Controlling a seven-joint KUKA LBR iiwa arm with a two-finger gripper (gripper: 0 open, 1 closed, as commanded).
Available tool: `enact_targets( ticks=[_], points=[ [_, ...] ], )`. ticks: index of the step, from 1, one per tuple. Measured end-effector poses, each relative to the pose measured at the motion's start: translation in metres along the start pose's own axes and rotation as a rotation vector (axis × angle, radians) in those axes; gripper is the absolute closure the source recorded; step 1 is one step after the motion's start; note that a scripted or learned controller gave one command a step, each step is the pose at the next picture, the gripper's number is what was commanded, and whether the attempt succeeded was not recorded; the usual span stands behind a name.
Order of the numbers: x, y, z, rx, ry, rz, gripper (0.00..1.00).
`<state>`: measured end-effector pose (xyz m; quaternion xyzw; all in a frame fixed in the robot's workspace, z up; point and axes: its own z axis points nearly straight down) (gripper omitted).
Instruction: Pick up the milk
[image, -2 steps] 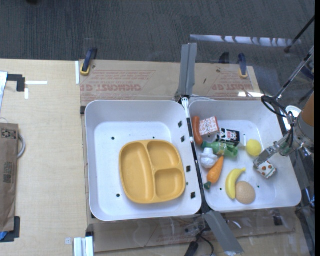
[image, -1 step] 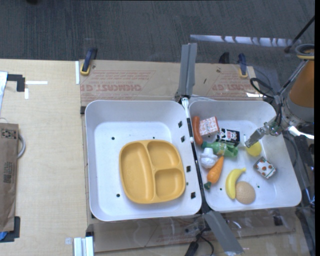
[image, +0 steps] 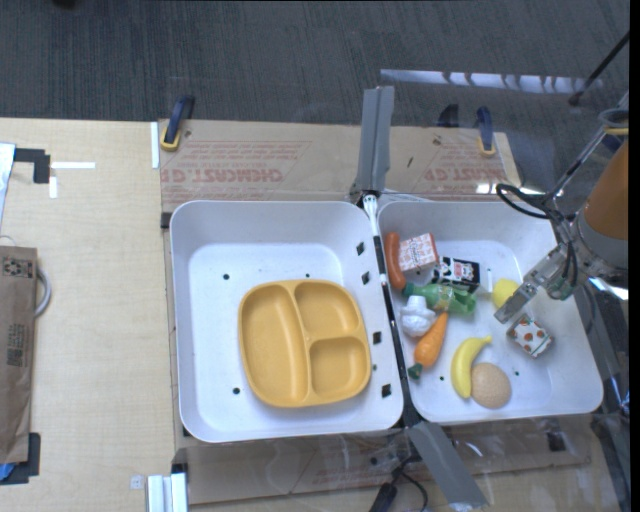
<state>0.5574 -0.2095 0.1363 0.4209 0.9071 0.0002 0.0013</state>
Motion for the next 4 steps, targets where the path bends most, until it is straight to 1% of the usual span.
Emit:
enact_targets(
  ticks=[1,2,3,4],
  points=[
    [-0.046,0.066,-0.006,-0.001,-0.002,-0.156,0.00],
    [-0.018,0.116,0.028,-0.014,-0.018,0.149,0.00],
    [-0.018,0.125,0.022,-0.011,-0.017,0.163,0.00],
    [0.033,0.118,0.028,-0.025,-0.023,0.496,0.00]
  ],
)
